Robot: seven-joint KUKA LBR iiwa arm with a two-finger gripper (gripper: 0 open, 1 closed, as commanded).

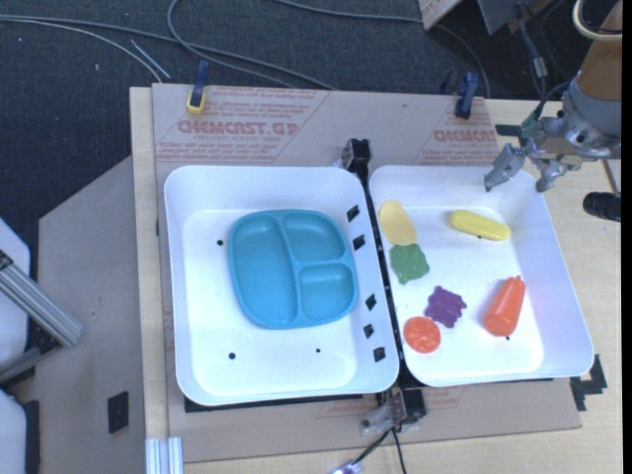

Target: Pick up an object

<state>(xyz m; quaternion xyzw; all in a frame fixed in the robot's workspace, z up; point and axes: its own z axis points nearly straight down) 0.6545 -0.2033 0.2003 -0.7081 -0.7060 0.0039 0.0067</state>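
My gripper point(523, 174) hangs open over the back right edge of the right bin point(565, 294), with nothing between its fingers. Below and to its left in that bin lies a yellow corn cob point(480, 225). Further left is a pale yellow piece point(397, 222) with a green broccoli-like piece point(408, 263) just in front of it. A purple grape bunch point(446, 305) and a round orange-red fruit point(423, 335) lie near the bin's front. An orange carrot point(504, 305) stands at the right side of the bin.
The left bin point(197, 363) holds a blue divided plate point(291, 267). Black clips run along the divider point(367, 255) between the bins. Blue clamps point(198, 97) hold the cardboard bench top at the back. Cables lie on the dark floor behind.
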